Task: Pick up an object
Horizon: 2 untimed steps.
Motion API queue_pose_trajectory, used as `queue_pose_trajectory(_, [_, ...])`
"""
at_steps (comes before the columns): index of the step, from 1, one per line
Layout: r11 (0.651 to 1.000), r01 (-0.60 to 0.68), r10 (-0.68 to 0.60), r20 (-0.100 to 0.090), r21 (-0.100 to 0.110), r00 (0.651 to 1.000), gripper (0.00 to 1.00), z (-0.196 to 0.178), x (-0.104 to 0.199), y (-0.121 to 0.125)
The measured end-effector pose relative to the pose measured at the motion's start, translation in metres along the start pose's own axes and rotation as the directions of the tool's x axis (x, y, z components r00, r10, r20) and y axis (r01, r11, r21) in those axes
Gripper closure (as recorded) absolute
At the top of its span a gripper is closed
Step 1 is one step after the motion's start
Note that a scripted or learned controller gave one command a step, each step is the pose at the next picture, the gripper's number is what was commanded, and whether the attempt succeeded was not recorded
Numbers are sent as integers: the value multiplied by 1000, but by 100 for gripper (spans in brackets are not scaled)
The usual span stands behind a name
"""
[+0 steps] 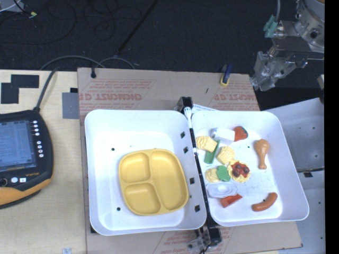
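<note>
Starting at the left, the teach pendant (21, 152) lies on the bench well apart from the work and plays no part. Next comes the left bin (132, 123), which holds a yellow divided tray (152, 181), wide and flat, a poor thing to grasp. The right bin (288, 142) carries the likely targets: a tight cluster of toy food near the divider, including a corn piece (206, 143) and a green piece (222, 172), touching or nearly so. Further right, a drumstick (261, 151) and a sausage (264, 201) lie alone on bare floor. The gripper (263, 78) hangs above the bench beyond the far right corner of the bins, holding nothing; whether it stands spread or closed cannot be made out from here. My judgement is that the drumstick or sausage is the safer choice: come over the right bin, turn the wrist so the closing line crosses the narrow width, descend straight, and keep away from the bin wall and the crowded pile
</note>
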<state>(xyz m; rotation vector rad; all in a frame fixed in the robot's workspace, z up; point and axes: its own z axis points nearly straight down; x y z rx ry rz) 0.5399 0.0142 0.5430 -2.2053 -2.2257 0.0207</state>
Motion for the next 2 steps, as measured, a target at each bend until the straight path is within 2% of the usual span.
queue_pose_trajectory(1, [1000, -10, 10, -2, 2, 1000, 100, 79, -13, -65])
queue_pose_trajectory(2, [1000, -5, 5, -2, -5, 1000, 100, 104, 26, -61])
